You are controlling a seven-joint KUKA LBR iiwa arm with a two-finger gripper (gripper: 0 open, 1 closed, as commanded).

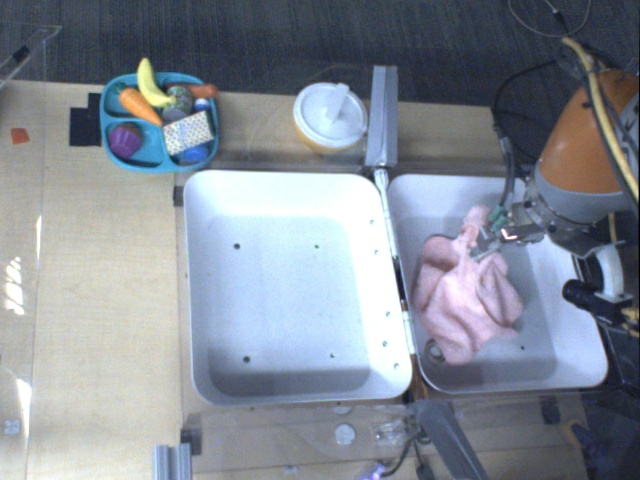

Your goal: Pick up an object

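A crumpled pink cloth [465, 293] lies in the right white bin [575, 363], spread over its left and middle floor. One corner of the cloth rises in a peak toward my gripper [490, 240], which sits at the cloth's upper right. The fingers are shut on that raised fold. The grey arm with its orange band [580, 153] comes in from the right above the bin's far corner.
The left white bin [290, 268] stands beside it, with a metal divider post [381, 118] between the two at the back. Behind the bins are a white lidded bowl [331, 116] and a blue tray of toy food [158, 120]. Cables hang by the arm.
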